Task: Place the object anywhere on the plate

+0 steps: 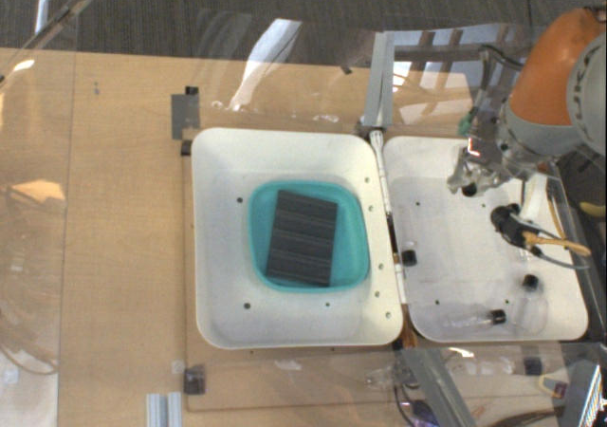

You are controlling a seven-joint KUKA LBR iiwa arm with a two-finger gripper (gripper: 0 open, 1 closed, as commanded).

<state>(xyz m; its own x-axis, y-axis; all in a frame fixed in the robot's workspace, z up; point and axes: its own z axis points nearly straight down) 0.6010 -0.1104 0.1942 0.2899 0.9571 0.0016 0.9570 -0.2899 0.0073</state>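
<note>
the arm point(560, 74) hangs over wooden bench point(104, 226); whether fingers point(471, 178) are spread, unclear

Dark ribbed block point(303, 239) lies on teal plate point(353, 245).

A grey robot arm point(555, 121) with a rounded, glossy orange band point(558, 60) above its wrist. Below that sits a cluster of silver metal parts and thin dark cables.

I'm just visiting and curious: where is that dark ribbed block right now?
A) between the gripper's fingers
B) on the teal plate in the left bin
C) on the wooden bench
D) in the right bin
B: the dark ribbed block lies flat on the teal plate inside the left bin.
</note>
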